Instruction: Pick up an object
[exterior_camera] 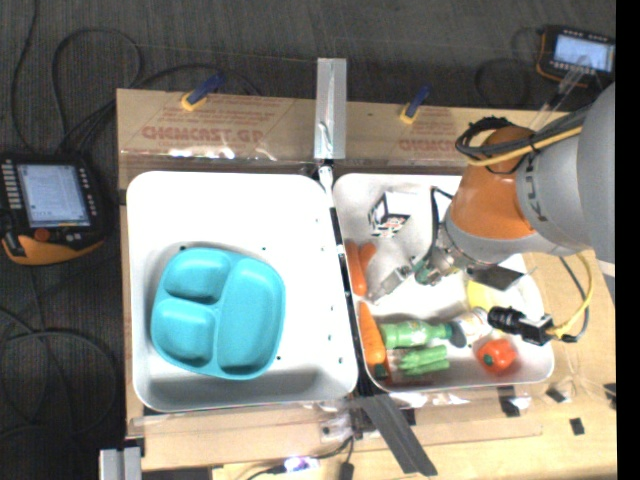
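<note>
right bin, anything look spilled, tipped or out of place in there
Nothing spilled or broken. The right bin is just crowded: a green bottle lies on its side, carrots sit along the left wall and a tomato in the near corner. The teal tray sits flat.

Teal divided plate (pixel 218 313) sits in the bin (pixel 150 208) well left of the end effector (pixel 392 278); handheld pendant (pixel 50 208) farther left.

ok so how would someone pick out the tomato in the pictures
Look in the right-hand white bin, at its near right corner. The tomato lies there, small, round and red with a green top, right of the green bottle.
</note>
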Controlling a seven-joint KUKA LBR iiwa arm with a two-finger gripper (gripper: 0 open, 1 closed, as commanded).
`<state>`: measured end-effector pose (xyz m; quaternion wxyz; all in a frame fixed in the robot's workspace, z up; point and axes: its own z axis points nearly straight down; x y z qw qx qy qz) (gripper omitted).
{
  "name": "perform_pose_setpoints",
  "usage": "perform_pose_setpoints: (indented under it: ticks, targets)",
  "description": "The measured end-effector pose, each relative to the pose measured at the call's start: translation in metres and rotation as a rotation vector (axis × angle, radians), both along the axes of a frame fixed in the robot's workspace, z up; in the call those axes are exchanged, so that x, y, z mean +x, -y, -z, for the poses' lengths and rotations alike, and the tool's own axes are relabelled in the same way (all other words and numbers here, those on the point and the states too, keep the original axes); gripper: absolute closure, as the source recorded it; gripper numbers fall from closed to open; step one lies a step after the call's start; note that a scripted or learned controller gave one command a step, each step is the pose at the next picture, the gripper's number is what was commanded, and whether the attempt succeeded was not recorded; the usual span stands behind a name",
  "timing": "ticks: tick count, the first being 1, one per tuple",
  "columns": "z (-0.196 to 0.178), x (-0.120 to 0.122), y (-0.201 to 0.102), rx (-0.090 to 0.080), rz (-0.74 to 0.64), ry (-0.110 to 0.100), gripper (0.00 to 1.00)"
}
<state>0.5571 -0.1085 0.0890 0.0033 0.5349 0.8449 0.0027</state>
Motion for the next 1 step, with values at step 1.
perform_pose_setpoints:
  ticks: [1]
  targets:
    - [-0.0059, 0.0675, 0.0103, -0.002, 0.020, -0.008, 0.00]
